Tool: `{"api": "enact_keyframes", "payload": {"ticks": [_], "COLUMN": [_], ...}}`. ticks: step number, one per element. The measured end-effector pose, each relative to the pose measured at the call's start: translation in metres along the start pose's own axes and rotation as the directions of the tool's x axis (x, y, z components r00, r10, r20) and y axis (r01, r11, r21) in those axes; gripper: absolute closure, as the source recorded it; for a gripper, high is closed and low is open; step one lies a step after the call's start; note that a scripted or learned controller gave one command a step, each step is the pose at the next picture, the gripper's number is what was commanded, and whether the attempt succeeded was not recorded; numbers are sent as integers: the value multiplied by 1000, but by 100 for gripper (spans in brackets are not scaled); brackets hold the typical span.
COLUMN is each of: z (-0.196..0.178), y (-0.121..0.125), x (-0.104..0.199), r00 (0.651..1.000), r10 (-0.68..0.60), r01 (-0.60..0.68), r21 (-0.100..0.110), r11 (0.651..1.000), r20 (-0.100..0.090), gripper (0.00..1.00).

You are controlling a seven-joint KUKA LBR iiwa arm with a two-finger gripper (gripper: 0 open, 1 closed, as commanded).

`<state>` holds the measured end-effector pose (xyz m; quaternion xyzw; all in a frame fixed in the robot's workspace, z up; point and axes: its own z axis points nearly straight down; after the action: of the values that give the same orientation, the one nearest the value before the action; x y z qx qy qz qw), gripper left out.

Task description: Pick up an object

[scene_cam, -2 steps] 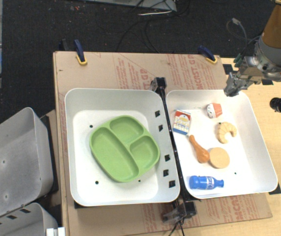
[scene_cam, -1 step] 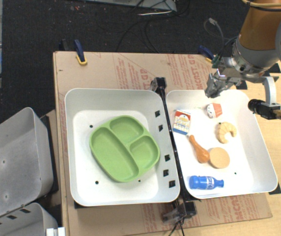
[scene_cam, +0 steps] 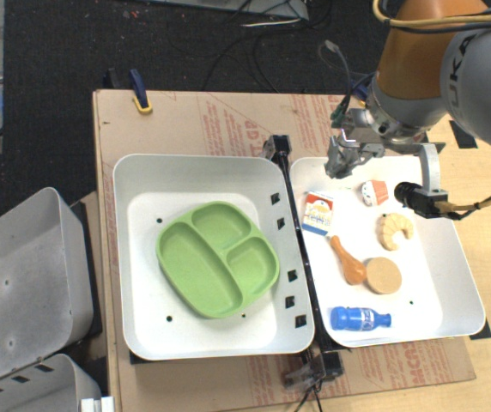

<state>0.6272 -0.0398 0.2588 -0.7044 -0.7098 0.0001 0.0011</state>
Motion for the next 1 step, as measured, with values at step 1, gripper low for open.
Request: {"api": "enact_keyframes", "payload": {"ticks": [1], "z": [-3], "y": [2], "x": [50], "r00": [1000], "r10": [-1], "r01": [1], "r21": [-2], "r11": [1000], "r20": [0], "gripper": [100]}}
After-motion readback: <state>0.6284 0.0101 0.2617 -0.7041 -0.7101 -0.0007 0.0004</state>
